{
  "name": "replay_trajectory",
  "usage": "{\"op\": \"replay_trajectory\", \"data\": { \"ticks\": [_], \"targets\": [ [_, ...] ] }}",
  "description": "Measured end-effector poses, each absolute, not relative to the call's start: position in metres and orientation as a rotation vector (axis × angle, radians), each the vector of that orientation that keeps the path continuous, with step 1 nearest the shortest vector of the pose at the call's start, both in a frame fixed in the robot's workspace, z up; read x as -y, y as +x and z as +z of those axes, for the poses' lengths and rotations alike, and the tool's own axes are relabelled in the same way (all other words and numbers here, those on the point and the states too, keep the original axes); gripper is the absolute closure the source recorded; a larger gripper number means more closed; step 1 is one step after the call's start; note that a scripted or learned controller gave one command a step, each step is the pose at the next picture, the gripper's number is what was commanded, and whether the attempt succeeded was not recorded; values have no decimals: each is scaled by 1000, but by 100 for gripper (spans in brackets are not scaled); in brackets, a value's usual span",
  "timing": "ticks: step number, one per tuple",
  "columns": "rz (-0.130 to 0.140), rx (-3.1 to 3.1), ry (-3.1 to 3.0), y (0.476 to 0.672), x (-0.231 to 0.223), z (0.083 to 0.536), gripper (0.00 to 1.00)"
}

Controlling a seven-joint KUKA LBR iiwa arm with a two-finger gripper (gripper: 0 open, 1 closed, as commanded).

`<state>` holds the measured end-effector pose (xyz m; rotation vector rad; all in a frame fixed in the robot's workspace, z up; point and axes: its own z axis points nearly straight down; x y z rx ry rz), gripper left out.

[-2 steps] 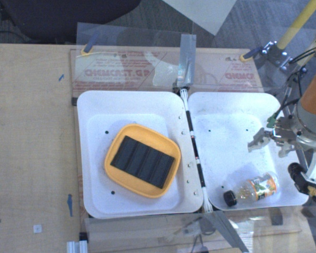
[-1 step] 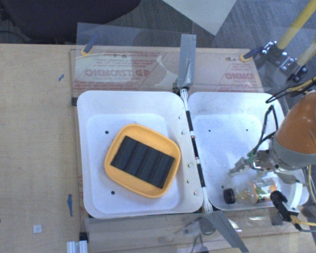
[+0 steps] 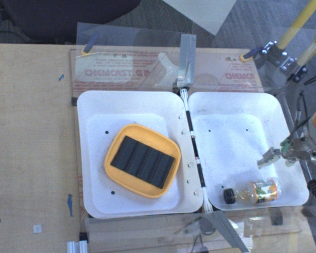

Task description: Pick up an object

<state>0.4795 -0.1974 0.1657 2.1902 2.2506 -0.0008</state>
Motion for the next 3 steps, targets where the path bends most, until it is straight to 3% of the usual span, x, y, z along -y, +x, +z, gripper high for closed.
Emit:
{"op": "replay_trajectory", "data": {
  "ticks": [1,2,3],
  "targets": [
    [6,-2451,1956,482,193,88,0],
    [4,-2206,2241,480,220,114,0],
    [2,-2389,2030,481,185,88,0]
  ]
}}
